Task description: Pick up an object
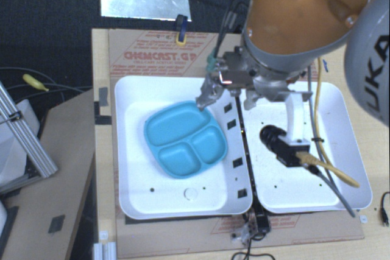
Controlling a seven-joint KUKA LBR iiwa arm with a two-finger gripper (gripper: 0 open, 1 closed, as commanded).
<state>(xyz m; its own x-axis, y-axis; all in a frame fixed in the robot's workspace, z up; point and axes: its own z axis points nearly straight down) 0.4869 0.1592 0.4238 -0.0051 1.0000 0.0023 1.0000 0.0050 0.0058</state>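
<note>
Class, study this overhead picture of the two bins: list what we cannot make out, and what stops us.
- The tool, camera view: small and dark over the blue divided tray's far corner; contact with the tray unclear.
- Right bin, far part: hidden under the arm.
- Arm: cut off by the top and right edges.
- Small round mark in the left bin: too small to identify.
</note>
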